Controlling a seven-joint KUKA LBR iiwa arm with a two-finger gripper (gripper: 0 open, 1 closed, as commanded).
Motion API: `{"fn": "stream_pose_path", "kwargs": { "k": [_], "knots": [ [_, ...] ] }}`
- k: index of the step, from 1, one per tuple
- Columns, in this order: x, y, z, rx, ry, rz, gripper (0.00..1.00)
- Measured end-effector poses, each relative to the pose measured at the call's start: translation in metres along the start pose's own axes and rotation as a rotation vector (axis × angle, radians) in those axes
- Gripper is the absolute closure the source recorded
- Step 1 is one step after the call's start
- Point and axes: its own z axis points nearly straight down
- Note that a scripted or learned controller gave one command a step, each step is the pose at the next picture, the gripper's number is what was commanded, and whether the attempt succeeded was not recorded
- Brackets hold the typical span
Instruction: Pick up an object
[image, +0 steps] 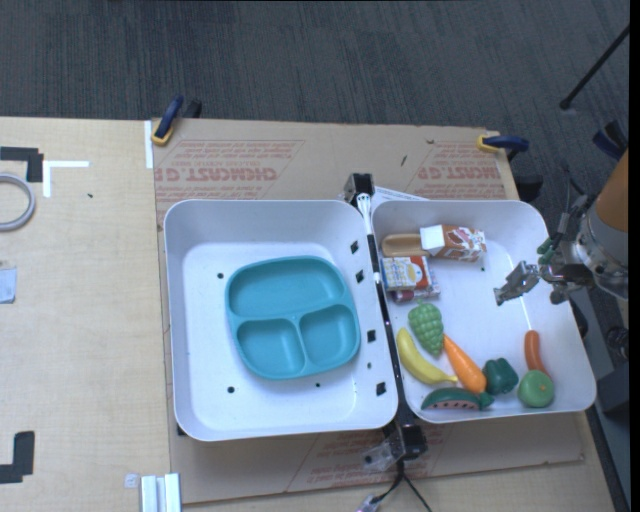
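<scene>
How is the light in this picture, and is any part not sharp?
Camera view: the light is even and soft, with faint shadows inside the white bins; the teal tray and toy food look sharp, while the gripper is slightly blurred.

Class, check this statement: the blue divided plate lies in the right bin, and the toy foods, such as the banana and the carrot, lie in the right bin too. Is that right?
Not quite. The camera view shows the blue divided plate in the left bin, not the right one. The rest stands: the banana and the carrot lie in the right bin.
</scene>
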Motion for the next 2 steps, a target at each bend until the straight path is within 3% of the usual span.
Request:
{"fn": "stream_pose_path", "kwargs": {
  "k": [1,2],
  "knots": [
    [0.077,-0.032,0.078,0.001,0.001,0.002,0.0],
    [0.081,-0.044,0.109,-0.004,-0.001,0.005,0.0]
  ]
}}
